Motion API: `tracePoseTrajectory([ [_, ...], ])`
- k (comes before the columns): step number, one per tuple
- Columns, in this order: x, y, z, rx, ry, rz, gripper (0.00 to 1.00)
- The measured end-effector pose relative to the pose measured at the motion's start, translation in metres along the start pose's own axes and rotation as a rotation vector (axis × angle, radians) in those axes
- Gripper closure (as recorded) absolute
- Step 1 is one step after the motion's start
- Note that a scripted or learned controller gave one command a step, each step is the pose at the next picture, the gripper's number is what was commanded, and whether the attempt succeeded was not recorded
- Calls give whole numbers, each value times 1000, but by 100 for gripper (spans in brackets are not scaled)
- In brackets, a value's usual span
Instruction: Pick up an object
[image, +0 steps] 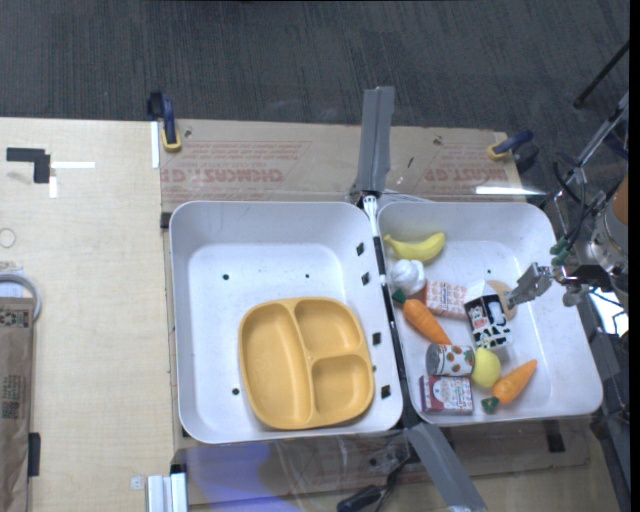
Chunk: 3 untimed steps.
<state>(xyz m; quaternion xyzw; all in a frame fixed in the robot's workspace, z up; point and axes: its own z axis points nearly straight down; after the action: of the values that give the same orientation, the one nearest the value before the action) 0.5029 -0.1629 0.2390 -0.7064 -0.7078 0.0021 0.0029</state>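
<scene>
Worktop, two bins: hand (530, 283) over right bin (560, 395), grip state indiscernible, beside carton (487, 322); advise descending squarely, clear of lemon (485, 368).

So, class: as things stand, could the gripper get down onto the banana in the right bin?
Probably yes. The banana lies alone near the bin's far left corner, its top uncovered, nothing stacked on it. The gripper sits to its right above the bin, with bare floor between them.

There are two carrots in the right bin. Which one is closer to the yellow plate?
The carrot by the bin's left wall, just below the banana. The other carrot lies near the bin's lower right corner, much farther from the yellow plate.
</scene>
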Motion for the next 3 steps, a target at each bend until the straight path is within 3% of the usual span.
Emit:
tracePoseTrajectory([
  [1,10,42,149,-4,0,-101,0],
  [2,11,46,-3,-2,-2,24,0],
  [3,-15,78,131,-3,-1,-42,0],
])
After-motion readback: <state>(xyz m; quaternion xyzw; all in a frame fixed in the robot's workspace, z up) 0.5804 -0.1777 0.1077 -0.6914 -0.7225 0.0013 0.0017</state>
